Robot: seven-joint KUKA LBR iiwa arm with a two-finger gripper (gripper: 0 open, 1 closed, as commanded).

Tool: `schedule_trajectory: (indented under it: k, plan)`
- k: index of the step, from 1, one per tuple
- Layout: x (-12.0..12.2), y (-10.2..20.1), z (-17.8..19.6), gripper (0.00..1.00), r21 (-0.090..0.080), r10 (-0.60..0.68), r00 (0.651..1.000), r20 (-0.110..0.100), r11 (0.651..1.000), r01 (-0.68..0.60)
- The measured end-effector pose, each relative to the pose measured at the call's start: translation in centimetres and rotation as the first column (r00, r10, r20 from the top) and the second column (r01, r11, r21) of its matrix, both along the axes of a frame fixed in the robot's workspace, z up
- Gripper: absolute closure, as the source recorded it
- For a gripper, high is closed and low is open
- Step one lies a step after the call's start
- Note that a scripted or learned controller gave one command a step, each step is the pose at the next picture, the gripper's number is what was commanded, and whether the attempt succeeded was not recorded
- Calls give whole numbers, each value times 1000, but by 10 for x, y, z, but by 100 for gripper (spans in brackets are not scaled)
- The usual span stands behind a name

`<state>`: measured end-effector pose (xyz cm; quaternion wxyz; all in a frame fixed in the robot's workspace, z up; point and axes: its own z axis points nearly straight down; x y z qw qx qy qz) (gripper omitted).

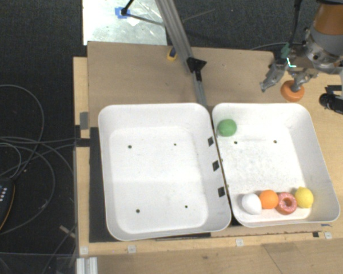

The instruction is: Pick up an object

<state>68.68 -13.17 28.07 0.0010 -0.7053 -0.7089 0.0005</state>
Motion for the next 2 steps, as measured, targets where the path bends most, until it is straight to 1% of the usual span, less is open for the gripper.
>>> schedule_trajectory:
  k: [1,2]
  plan:
    - [1,0,3,0,-2,2,1000,4,1000,-2]
    - [0,-3,-39,0,-1,-2,1000,0,1000,2]
